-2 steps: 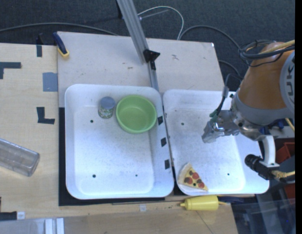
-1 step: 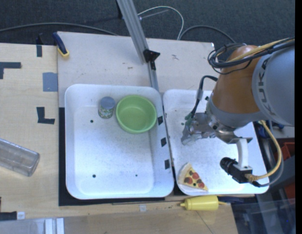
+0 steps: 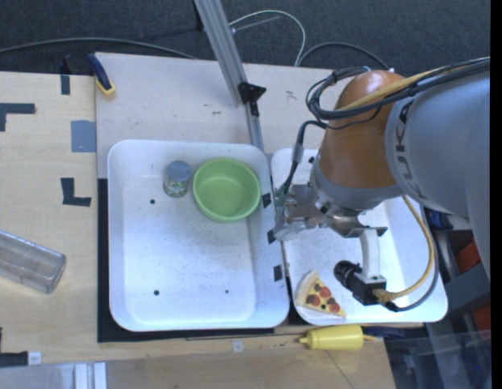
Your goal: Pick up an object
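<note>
Nearest me, a yellow mustard bottle (image 3: 332,336) lies on the bench (image 3: 40,152) edge just below the right bin (image 3: 413,310), and a clear plastic container (image 3: 24,260) lies on its side on the wood at my far left. In the right bin a pizza slice toy (image 3: 319,293) sits at the near left corner, beside a black fitting on the arm. The hand (image 3: 287,217) hangs over the seam between bins; I cannot tell how its fingers stand or whether it grips anything. In the left bin (image 3: 186,298), a green bowl (image 3: 227,189) touches a small can (image 3: 177,178). Beyond, cables loop over dark carpet.
</note>
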